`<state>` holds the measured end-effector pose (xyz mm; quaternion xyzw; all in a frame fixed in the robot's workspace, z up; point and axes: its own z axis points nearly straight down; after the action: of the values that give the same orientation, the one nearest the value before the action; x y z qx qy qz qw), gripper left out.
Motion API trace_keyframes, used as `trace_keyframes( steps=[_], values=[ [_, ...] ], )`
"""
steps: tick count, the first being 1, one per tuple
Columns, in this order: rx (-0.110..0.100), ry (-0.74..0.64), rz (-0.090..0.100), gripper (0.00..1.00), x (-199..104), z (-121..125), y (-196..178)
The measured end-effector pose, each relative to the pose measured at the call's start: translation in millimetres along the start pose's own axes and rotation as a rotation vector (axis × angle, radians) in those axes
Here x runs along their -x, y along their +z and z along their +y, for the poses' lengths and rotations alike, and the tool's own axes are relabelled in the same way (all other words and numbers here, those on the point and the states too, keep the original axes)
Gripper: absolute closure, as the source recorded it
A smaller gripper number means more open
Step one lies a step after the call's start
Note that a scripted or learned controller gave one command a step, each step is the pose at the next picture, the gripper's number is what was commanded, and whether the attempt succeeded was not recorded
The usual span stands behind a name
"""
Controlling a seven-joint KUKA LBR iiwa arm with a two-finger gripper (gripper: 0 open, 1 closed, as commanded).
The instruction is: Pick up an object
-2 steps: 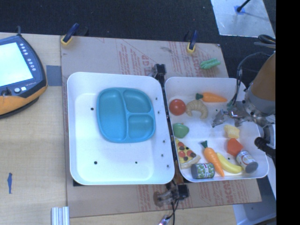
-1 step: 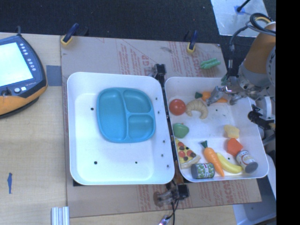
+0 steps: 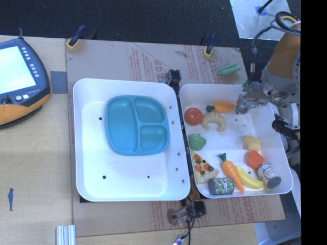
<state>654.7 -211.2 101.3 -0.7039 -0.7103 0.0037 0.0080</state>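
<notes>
The right white bin (image 3: 271, 119) holds several toy foods: a red tomato (image 3: 193, 116), a tan croissant (image 3: 214, 120), a small orange carrot (image 3: 223, 106), a green leaf piece (image 3: 196, 141), a pizza slice (image 3: 203, 167), a larger carrot (image 3: 232, 171), a banana (image 3: 249, 179), a dark can (image 3: 220, 186), a yellow chunk (image 3: 252, 143), an orange-red piece (image 3: 255, 159) and a small bottle (image 3: 267, 175). My gripper (image 3: 243, 106) hangs over the bin's upper right, just right of the small carrot. Nothing shows between its fingers.
The left white bin (image 3: 87, 137) holds a blue divided plate (image 3: 137, 124). A green toy (image 3: 228, 69) lies on the cardboard behind the right bin. An orange-edged tablet (image 3: 20, 80) sits at far left. Clamps (image 3: 75, 37) hold the cardboard's back edge.
</notes>
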Motion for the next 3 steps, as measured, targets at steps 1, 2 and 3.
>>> trace_keyframes(
  steps=[1, 2, 3],
  values=[
    [0.0, -0.001, 0.0, 0.0, 0, 0, 0],
    [0.009, 0.004, -0.005, 0.0, -29, 1, 10],
    [0.011, 0.003, -0.007, 0.0, -52, -4, 10]
  ],
)
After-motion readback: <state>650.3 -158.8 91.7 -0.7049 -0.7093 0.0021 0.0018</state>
